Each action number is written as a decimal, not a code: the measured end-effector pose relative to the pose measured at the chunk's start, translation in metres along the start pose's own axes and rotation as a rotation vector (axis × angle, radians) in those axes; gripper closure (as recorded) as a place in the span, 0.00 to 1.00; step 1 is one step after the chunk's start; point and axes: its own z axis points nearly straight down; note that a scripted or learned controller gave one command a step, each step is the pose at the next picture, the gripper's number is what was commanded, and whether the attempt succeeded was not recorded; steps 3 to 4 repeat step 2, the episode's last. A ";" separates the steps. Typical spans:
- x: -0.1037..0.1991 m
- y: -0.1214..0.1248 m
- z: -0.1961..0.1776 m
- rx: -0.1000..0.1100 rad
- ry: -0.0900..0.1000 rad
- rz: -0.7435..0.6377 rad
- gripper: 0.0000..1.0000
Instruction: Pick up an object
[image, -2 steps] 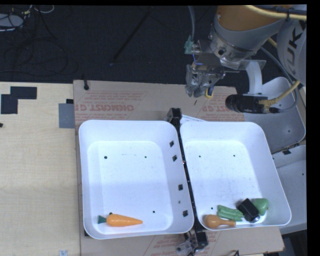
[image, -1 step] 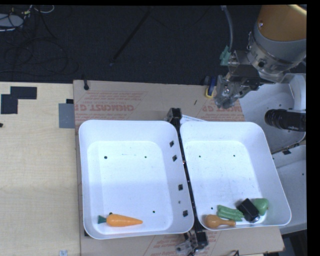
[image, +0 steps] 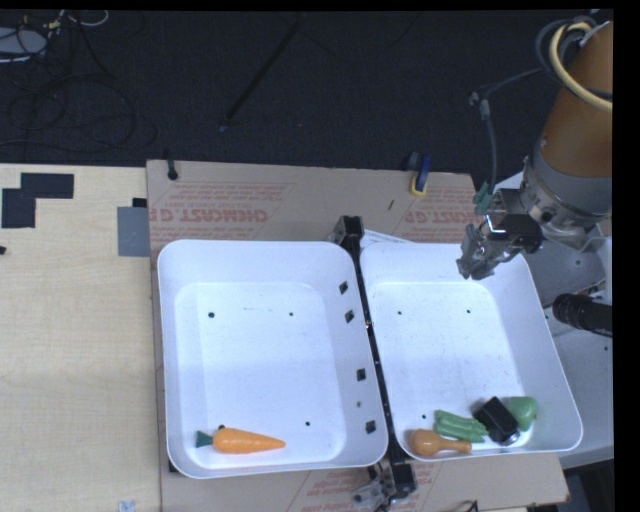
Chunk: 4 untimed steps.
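An orange toy carrot (image: 246, 440) lies along the front edge of the left bin (image: 190, 270). In the front right corner of the right bin (image: 540, 310) sit a green pod-shaped toy (image: 458, 425), a black block (image: 497, 419), a green piece (image: 522, 408) and an orange pear-shaped toy (image: 437, 443), all close together. My gripper (image: 477, 262) hangs over the back right rim of the right bin, far from those objects. Nothing shows between its fingers.
A black divider clip strip (image: 358, 330) runs between the two bins. Brown cardboard (image: 290, 205) lies under them, with a blue and yellow clamp (image: 419, 174) at its back edge. Cables trail from the arm at the upper right.
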 end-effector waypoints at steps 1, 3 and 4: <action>0.017 -0.026 -0.083 -0.019 0.002 -0.010 1.00; -0.057 -0.029 0.016 -0.002 0.000 -0.001 1.00; -0.057 -0.029 0.016 -0.002 0.000 -0.001 1.00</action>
